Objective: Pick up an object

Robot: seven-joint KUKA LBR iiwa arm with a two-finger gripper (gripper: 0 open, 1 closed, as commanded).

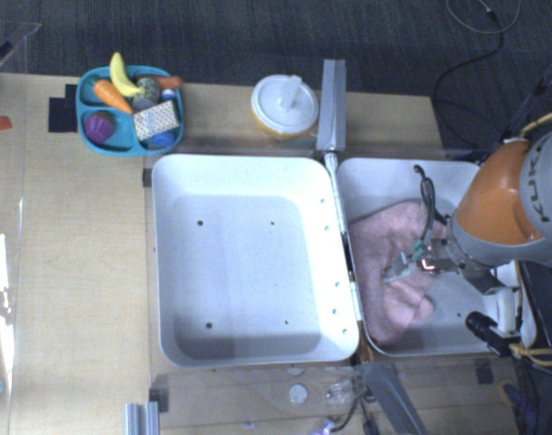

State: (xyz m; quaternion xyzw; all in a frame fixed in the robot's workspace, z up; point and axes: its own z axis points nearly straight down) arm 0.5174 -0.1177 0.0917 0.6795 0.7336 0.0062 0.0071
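A crumpled pink cloth lies in the left half of the right bin. My gripper is low over the cloth's right side and seems to touch it, with a small red light glowing at its tip. The arm's orange band rises behind it toward the right. The part of the cloth under the gripper is hidden.
The left bin sits beside it, split off by a raised divider. A blue tray of toy food and a white lidded tub stand on the bench at the back. Cables hang at the right.
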